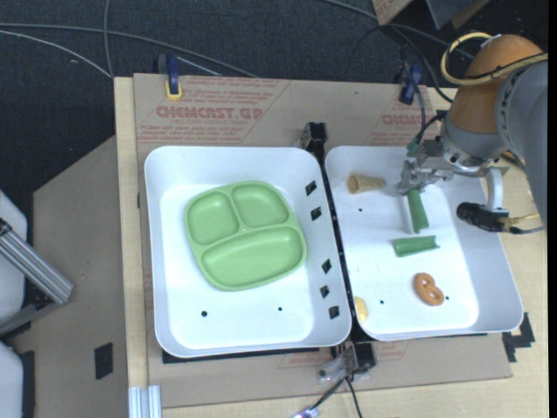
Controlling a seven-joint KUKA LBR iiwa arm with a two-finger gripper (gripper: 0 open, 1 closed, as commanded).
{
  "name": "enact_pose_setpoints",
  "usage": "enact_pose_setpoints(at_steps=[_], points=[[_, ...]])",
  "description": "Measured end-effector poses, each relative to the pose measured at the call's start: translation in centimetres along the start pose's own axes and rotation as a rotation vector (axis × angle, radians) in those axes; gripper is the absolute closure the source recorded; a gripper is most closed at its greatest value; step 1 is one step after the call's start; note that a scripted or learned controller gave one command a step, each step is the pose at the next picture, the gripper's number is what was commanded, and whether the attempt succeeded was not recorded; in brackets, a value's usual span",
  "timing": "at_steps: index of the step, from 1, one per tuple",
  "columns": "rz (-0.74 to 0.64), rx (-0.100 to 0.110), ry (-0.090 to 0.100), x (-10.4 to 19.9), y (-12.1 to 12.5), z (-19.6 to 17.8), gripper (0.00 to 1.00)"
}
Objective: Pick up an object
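Starting at the left: a blue clamp (173, 77) on the back edge of the brown board (218, 111), beyond the left bin (252, 316). In that bin, a green divided plate (246, 233) with three compartments, flat on the floor, turned a little askew, nearer the back wall than the front. Along the seam between the two bins, a row of small black tabs (315, 213).

Across the seam, the right bin (470, 277). Tucked into its near left corner, a small yellow piece (359, 306), too small to name. Toward its back left, a tan cone (365, 182) on its side. Further right, near the middle, a green wedge (415, 246), crosswise and flat on the floor. Just behind that and apart from it, a green stick (419, 210), lengthwise and slightly slanted, with its far end up against the gripper (418, 179). Gripper low at the back of the right bin, directly over that far end of the stick; jaw opening impossible to tell, likewise any hold on the stick. Toward the front, a little right of the wedge and clear of it, an orange-brown pretzel (427, 289).

Last, at the far right, the grey arm (531, 111) with its orange band (487, 85), bent in over the back right corner of the bin
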State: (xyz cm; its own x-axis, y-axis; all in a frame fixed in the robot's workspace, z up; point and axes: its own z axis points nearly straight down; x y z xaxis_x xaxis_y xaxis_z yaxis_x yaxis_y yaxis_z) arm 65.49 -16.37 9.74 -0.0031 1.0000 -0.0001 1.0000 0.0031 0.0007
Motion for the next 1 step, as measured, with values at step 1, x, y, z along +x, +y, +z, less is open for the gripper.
enact_pose_setpoints(at_steps=[1], points=[[0.002, -0.003, 0.000, 0.45, -0.38, -4.61, 1.00]])
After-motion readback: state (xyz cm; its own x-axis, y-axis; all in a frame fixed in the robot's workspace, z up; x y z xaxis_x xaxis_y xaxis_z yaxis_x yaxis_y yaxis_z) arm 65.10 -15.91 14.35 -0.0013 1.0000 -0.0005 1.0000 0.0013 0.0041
